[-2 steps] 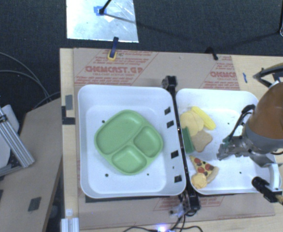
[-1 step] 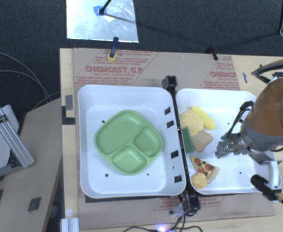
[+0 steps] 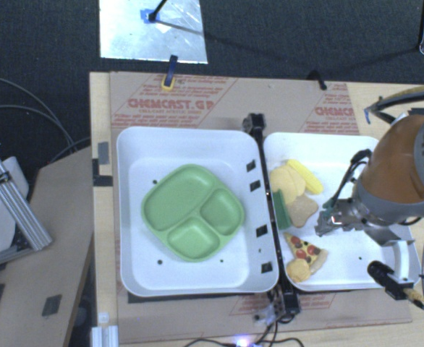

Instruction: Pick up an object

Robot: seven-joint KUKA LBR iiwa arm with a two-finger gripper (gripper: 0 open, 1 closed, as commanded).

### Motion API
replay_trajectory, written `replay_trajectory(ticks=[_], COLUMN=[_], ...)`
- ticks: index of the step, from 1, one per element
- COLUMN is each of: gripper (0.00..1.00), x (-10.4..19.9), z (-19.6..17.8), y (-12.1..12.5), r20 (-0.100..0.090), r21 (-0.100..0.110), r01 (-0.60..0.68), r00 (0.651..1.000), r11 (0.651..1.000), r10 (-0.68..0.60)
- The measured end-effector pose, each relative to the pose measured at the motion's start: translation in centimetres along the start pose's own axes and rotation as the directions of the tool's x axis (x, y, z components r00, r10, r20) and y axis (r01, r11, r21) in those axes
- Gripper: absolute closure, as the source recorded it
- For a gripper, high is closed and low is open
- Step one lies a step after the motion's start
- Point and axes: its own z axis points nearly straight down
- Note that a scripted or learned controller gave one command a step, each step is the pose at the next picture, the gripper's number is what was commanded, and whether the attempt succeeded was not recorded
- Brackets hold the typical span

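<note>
The end effector point(image 3: 326, 219) is hovering low in the right bin point(image 3: 342, 144), and whether it is spread or pressed together I cannot tell. The toys are lying to its left: a tan piece point(image 3: 302, 210) just beside it, a pizza slice point(image 3: 306, 251) slightly below-left, a yellow piece point(image 3: 304, 176) farther up. The nearest target is probably the tan piece, needing a short leftward shift.

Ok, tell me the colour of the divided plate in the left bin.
Light green divided plastic plate, camera view.

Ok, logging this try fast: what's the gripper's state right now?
Gripper: over the right bin, beside the toy food; open or shut cannot be told.
</note>
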Motion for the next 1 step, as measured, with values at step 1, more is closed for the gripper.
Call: replay_trajectory(ticks=[1], gripper=[1.00], x=[-0.82], z=[2.22], y=[-0.14], r20=[0.000], r21=[0.003], r01=[-0.005], r00=[1.000], r11=[1.000], r10=[0.005])
